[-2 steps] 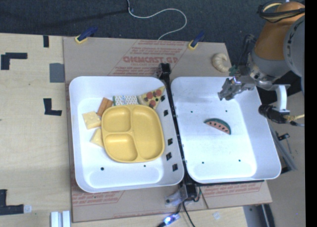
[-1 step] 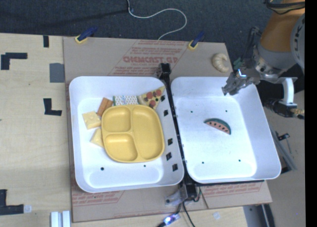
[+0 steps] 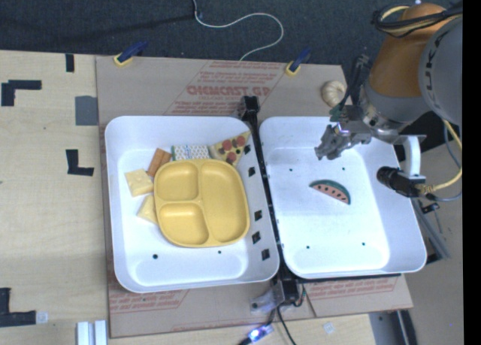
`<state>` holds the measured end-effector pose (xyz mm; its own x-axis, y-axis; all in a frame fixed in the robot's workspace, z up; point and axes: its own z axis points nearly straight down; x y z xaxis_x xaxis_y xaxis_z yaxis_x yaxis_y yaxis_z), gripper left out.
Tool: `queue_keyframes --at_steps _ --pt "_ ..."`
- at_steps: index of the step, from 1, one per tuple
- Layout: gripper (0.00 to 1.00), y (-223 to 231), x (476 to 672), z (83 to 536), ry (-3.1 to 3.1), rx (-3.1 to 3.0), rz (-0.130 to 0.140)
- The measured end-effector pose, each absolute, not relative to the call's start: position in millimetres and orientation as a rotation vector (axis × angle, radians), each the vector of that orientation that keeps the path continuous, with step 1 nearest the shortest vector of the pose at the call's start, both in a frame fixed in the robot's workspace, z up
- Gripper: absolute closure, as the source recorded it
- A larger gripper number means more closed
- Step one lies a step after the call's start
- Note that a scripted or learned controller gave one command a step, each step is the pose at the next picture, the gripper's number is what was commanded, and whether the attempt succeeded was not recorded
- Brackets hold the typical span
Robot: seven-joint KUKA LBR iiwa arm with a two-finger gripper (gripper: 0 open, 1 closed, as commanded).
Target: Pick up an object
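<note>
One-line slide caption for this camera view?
Gripper poised above watermelon slice in right bin; yellow plate in left bin.

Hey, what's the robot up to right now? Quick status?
Gripper over the right bin, holding nothing visible. Watermelon slice toy lies just below it in that bin, untouched. Nothing between them; yellow divided plate sits in the left bin.

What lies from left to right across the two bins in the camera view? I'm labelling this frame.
Cracker → yellow divided plate → pizza slice → watermelon slice; the gripper hovers above that last slice.
</note>
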<state>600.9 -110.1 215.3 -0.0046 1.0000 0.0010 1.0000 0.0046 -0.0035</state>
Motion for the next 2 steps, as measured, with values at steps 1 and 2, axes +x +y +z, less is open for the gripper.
queue_keyframes --at_steps 1,2 --pt "1.00 -63 575.8 207 -2.224 -2.213 0.003" --pt "1.00 -14 556.5 206 -2.225 -2.212 0.002"
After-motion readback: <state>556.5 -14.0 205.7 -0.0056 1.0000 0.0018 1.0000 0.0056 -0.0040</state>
